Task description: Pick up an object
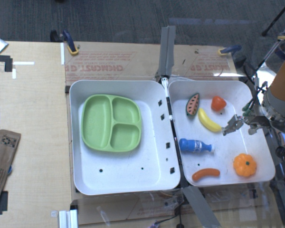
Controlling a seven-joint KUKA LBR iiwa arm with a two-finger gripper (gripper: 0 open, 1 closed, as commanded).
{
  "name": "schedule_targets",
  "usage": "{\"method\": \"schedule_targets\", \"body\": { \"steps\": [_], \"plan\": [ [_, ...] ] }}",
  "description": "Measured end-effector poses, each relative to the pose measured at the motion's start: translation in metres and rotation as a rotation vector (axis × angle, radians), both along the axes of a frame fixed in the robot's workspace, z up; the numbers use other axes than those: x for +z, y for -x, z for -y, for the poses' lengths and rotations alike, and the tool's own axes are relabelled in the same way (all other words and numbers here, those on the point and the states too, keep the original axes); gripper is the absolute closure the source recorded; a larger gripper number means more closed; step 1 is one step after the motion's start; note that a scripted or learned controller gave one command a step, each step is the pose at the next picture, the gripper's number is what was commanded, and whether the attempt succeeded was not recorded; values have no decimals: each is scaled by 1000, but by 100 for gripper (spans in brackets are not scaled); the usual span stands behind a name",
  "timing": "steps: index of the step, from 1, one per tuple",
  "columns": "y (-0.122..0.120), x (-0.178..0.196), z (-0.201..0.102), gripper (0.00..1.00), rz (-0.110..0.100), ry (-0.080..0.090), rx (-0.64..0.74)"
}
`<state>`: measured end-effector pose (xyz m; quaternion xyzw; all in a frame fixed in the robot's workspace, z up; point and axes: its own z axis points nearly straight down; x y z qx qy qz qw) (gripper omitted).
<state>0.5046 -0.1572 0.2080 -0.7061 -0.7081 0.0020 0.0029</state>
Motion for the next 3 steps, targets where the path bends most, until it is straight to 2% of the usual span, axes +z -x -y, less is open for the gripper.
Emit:
{"method": "schedule_targets", "body": {
  "steps": [1, 2, 3],
  "plan": [
    [-62, -112, -25, 0, 2, 0, 93],
    [-62, -106, -24, 100, -2, -2, 91],
    [-62, -8, -61, 100, 1, 3, -59]
  ]
}}
